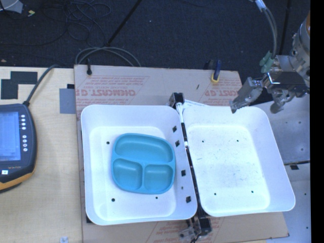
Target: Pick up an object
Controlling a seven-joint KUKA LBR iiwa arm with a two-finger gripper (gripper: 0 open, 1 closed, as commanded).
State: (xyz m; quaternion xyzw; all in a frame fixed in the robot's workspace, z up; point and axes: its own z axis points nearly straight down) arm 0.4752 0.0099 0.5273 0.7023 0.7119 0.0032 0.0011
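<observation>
Two shallow white bins sit side by side: the left bin (pixel 96 186) at nine o'clock and the right bin (pixel 276 186) at three o'clock. One blue divided plate (pixel 143 162), with three compartments, lies in the left bin. One control pendant (pixel 15 146) rests at far nine o'clock

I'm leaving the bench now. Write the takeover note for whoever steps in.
Claw: open, holding nothing, hanging above the far right corner of the right bin.
Blue divided plate: lying flat in the left bin, roughly centred, untouched.
Done: nothing picked up yet.
Left: bring the claw across to the left bin, come down on the plate, probably at its rim, close and lift. Confirm the plate is really between the fingers before calling it a success.
</observation>
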